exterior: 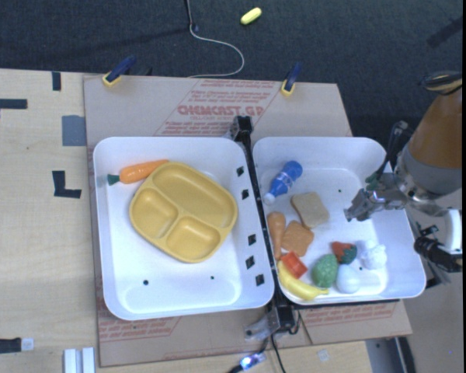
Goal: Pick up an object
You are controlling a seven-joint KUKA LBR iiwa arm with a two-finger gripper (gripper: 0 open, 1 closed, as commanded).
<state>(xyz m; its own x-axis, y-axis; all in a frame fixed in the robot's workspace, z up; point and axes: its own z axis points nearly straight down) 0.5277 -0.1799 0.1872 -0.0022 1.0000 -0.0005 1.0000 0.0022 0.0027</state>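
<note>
The gripper (363, 208) hangs over the right bin (334, 148) near its right edge; whether it is open cannot be told, and nothing shows in its grasp. Toy food clusters along that bin's near edge: a banana (299, 287), a green vegetable (325, 270), a bread slice (309, 209). A blue bottle (284, 179) lies beside the left wall.

— That yellow tray (184, 210) looks like smooth matt plastic, and the white bin (116, 286) under it is glossy.

— Beneath the bin, printed cardboard (210, 107), dull; left of it, the worktop (23, 239) looks like pale wood.
</note>
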